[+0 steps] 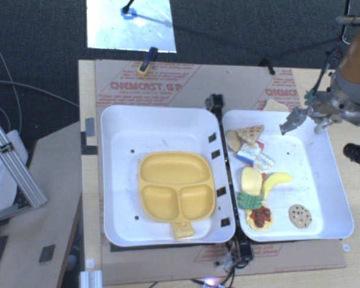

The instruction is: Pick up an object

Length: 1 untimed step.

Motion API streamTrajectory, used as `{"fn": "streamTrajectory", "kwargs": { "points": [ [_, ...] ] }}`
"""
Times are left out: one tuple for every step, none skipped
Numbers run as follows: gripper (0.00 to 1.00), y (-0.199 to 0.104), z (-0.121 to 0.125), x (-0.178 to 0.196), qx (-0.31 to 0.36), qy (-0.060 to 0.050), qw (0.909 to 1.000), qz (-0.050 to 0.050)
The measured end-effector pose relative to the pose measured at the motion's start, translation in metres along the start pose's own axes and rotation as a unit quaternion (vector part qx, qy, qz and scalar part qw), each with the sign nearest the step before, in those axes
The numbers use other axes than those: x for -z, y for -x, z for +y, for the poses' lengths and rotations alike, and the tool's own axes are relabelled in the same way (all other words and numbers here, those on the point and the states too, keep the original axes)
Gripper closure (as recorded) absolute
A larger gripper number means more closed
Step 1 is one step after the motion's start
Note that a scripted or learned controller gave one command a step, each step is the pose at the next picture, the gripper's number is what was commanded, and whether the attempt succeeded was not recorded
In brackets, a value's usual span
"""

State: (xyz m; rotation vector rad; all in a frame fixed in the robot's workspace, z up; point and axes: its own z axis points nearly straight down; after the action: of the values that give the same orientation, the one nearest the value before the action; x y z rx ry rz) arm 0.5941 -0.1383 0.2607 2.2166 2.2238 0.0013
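Cookie point(299, 216): lay nearest the camera, at about 5 o'clock in the right bin point(333, 179), apart from the other food.
Strawberry piece point(259, 216): at 7 o'clock in that bin, touching a green leafy bit point(248, 200).
Banana point(274, 182): just left of bin centre, long axis running from 7 to 2 o'clock, beside a yellow block point(250, 180).
Blue-and-white packet point(255, 158): above the banana; pizza slice point(251, 134) at 11 o'clock.
Yellow tray point(176, 185): sat in the left bin point(117, 161), three compartments.
Gripper point(307, 120): hung over the right bin's 1 o'clock corner, fingers spread, nothing between them.
Key relation: banana lay toward 7 o'clock from the gripper, well apart; the pizza slice looked nearer, toward 9 o'clock.
Judgement: no grasp made yet; a descent and shift leftward seemed needed.
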Motion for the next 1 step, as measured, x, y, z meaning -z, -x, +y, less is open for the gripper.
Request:
{"fn": "streamTrajectory", "kwargs": {
  "points": [
    [0.00,0.0017,-0.0335,-0.1802,-0.003,0.001,1.0000,0.002]
  ]
}}
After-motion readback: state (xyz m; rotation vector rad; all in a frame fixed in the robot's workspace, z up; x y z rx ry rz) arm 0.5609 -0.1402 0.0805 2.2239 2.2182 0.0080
